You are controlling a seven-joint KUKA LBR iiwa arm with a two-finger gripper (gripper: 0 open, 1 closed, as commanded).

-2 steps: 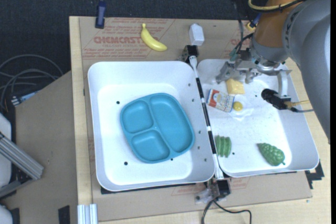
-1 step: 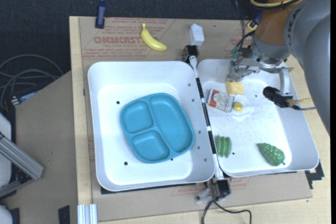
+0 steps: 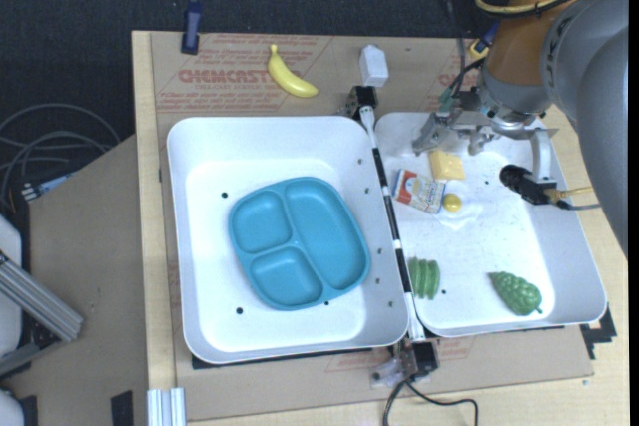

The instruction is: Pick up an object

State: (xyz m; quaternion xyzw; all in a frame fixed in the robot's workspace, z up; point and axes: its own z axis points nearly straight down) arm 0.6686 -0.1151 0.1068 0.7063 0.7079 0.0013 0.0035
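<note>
The arm is reaching in over the right bin (image 3: 574, 244) and its fingers (image 3: 451, 137) are hovering low at the far end of it, spread apart into a wide gap with nothing between them — a stance that suits coming down around something rather than carrying it. Directly beneath and just in front of the fingers, a yellow block (image 3: 446, 165) is lying flat on the bin floor; judging by the alignment, it is the thing being targeted. Just beside it, nearer the camera, a red-and-white packet (image 3: 419, 191) and a small yellow ball (image 3: 452, 204) are sitting close together, so a descent could brush them. Well away from the fingers, at the near end, a green pepper (image 3: 425, 277) and a green bunch of grapes (image 3: 516, 292) are resting apart. The left bin (image 3: 200, 155) is holding a blue divided tray (image 3: 297, 242), and a banana (image 3: 290, 75) is lying on the table (image 3: 240, 65) beyond it.
</note>
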